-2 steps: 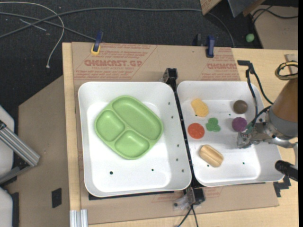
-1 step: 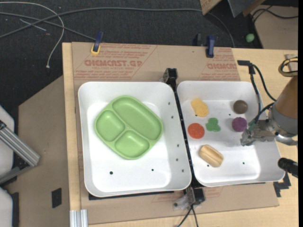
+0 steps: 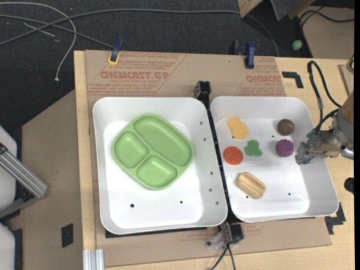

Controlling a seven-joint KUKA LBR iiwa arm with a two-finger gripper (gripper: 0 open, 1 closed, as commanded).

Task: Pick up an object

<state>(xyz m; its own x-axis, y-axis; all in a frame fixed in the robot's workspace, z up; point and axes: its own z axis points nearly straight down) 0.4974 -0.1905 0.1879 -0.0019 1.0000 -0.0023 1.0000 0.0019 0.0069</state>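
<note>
The right white bin (image 3: pixel 284 198) holds several small objects: a yellow piece (image 3: pixel 237 128), a red round piece (image 3: pixel 233 155), a small green piece (image 3: pixel 253 148), a purple ball (image 3: pixel 284 147), a dark brown ball (image 3: pixel 285 127) and a tan bread roll (image 3: pixel 250 184). My gripper (image 3: pixel 304 153) hangs at the bin's right side, just right of the purple ball and apart from it. Nothing is visibly held in it.
The left white bin (image 3: pixel 115 198) carries a green divided plate (image 3: pixel 152 151). A black divider (image 3: pixel 212 145) runs between the bins. Blue clamps (image 3: pixel 116 50) hold the cardboard base at the back. Cables (image 3: pixel 318 89) trail near the arm on the right.
</note>
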